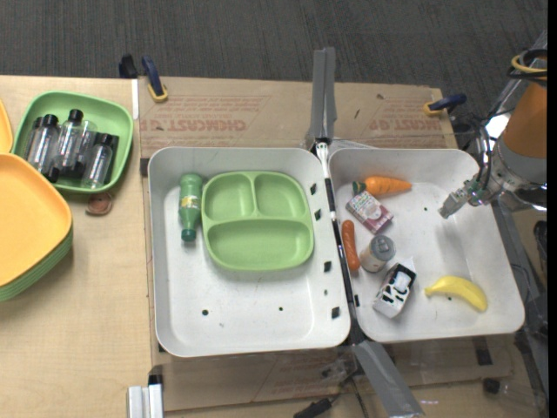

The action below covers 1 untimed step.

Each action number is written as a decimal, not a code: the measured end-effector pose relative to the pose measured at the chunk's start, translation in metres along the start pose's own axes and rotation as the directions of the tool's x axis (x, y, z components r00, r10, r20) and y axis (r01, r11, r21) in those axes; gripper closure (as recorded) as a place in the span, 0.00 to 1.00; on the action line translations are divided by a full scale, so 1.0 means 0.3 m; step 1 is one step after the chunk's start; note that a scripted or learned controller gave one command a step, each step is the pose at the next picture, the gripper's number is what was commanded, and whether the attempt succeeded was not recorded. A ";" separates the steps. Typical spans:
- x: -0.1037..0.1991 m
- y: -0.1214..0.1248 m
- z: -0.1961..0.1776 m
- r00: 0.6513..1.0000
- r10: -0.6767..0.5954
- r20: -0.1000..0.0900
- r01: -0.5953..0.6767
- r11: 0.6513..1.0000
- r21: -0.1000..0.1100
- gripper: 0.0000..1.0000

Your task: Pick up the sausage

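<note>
Sausage (pixel 350 246): lying against the left wall of the right bin (pixel 500 259), close by the divider between the two bins, about halfway down that wall. Long axis running from the bin's far edge toward its near edge, tilted only slightly; reddish-orange, slim.

Pincer (pixel 454 202): hanging over the right bin near its right wall, toward the far right corner, tips angled down and to the left. Too small and blurred to tell how far apart the tips stand; nothing seen gripped between them.

Key relation: sausage well apart from the pincer, across almost the full width of the bin, to the left and a little nearer the front edge. Likely need to cross leftward and turn the wrist so as to close across the short width, not along the length.

Crowding around the target: grey can (pixel 379 252) just beside it on the right, pink packet (pixel 368 211) near its far end, black-and-white item (pixel 394 289) near its lower end, carrot (pixel 383 185) further toward the far edge. Banana (pixel 458 292) toward the near right corner, clear of the path. Bin wall on the left and can on the right leaving little room for the tips; probably the main risk of a miss.

Left bin (pixel 174 320): green divided tray (pixel 257 219) and green bottle (pixel 190 205), not involved.
</note>
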State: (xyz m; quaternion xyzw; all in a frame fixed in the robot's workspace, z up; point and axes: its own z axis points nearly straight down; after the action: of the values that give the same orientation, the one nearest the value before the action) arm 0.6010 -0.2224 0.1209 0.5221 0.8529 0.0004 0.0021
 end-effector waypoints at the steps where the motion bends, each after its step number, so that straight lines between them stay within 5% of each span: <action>1: 0.063 -0.116 0.024 0.977 -0.215 -0.003 0.215 0.977 0.001 1.00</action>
State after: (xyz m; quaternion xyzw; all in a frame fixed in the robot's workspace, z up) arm 0.5612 -0.2214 0.1136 0.4269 0.9043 0.0003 0.0006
